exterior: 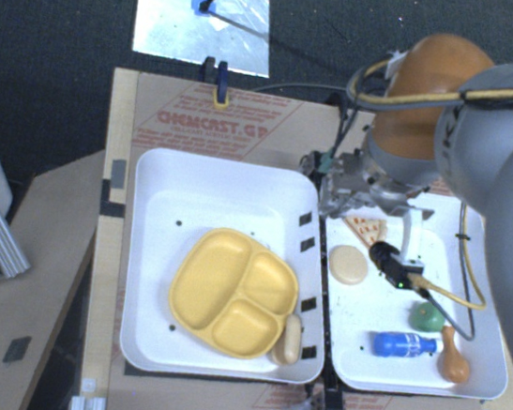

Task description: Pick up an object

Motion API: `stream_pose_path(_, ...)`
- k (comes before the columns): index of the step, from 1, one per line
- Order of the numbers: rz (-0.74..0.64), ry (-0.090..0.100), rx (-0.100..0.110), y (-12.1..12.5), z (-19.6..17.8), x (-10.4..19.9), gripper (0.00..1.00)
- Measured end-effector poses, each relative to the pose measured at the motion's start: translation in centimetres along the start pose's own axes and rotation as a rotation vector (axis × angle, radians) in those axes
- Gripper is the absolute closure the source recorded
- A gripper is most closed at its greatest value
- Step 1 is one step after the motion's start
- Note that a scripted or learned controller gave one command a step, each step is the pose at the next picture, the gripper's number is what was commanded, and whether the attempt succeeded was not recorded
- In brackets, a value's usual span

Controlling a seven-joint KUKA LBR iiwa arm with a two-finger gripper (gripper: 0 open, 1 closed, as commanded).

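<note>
**Gripper Being Lowered Toward Pizza Slice**

While the gripper [363,205] is being held over the right bin [488,374], its jaw state cannot be told. Just beneath, a pizza slice [365,229] is lying flat, likely light and stiff; its edges are being judged best for grasping.

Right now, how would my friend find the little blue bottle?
Look in the right bin, the one under the big grey arm. Near its front edge lies the blue bottle on its side. It's the only blue thing there, below the green lump and beside the tan pear-shaped toy.
</note>
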State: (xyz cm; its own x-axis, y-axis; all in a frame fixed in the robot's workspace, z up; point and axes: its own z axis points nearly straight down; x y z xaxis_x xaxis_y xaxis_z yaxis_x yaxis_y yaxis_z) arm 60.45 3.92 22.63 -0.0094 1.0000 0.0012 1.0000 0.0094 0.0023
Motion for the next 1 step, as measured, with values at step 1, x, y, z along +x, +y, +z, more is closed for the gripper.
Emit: stream_pose_path(1,-0.001,0.002,-0.002,2.46,-0.18,5.91,1.00)
